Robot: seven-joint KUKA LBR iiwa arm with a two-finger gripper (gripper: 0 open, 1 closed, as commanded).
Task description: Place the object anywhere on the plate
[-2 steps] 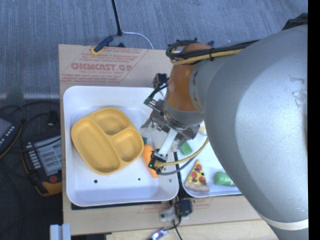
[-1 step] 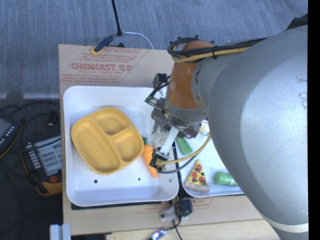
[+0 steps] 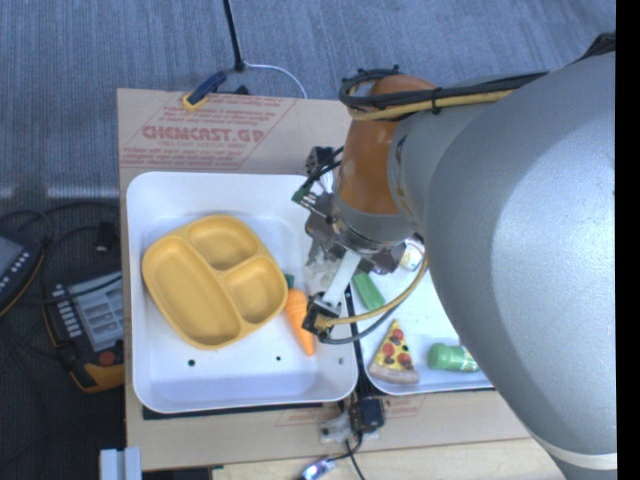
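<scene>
A yellow three-compartment plate (image 3: 212, 280) lies in the left bin (image 3: 160, 193), with nothing on it. An orange toy carrot (image 3: 300, 320) with a green top lies on the bin floor just right of the plate, close to the bin's right wall. My gripper (image 3: 322, 256) hangs over the divide between the two bins, just above and right of the carrot's green end. The wrist and its fittings hide the tips, and no object shows in its grasp.
The right bin (image 3: 432, 313) holds a toy pizza slice (image 3: 395, 352), a green piece (image 3: 452, 357) beside it and a green stick-like piece (image 3: 368, 290) under my wrist. The big grey arm covers most of that bin. A printed cardboard sheet (image 3: 200, 133) lies behind the bins.
</scene>
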